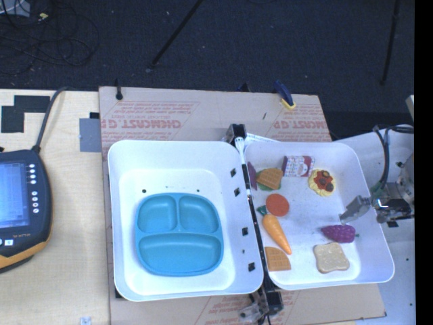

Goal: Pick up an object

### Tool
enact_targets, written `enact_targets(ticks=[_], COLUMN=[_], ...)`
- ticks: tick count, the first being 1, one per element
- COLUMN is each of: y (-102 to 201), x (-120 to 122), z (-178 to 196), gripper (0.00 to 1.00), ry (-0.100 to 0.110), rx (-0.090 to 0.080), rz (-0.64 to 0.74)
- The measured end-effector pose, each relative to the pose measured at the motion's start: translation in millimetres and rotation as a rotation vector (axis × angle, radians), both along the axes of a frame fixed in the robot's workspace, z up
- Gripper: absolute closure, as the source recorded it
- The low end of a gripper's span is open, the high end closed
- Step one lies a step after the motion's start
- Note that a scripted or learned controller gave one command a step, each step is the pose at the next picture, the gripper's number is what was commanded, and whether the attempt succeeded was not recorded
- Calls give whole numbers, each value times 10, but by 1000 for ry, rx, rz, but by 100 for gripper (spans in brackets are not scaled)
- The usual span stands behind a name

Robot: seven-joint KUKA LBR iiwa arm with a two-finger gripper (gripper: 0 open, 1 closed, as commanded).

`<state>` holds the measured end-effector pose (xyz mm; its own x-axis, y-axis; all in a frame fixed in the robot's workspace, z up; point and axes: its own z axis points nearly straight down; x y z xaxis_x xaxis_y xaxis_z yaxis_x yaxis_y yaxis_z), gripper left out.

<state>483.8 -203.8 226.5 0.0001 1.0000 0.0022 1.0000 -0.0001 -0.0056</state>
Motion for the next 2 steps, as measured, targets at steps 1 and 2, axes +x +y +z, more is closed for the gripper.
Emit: enact_targets(ticks=[1,2], y=[110,719], x=[265,1104], z=[-1071,-992], gripper=[0,0], ry=[-4,-7], rx=[-1,0], rz=[-1,9])
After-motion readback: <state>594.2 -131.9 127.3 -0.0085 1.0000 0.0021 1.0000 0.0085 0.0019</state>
